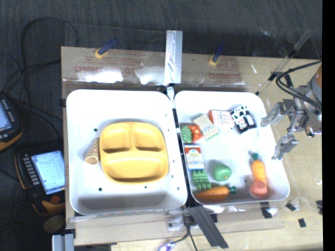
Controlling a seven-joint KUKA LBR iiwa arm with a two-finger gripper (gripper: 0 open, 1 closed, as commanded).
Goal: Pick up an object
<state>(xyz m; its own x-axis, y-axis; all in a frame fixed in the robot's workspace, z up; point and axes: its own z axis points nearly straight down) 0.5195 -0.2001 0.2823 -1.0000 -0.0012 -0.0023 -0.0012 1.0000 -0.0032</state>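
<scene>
White left bin [78, 140] holds yellow divided tray [134, 150] at centre. Right bin [272, 140] holds toy food: carrot [258, 172] nr right edge, green pepper [221, 171] mid-front. Gripper [293, 129] just outside right rim; fingers spread, nothing between.

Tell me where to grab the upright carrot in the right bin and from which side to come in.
Grip the carrot across its orange body, below the green top, fingers closing left and right. Come straight down from above: it lies near the bin wall with a red piece at its lower end, so its long sides look freest.
</scene>
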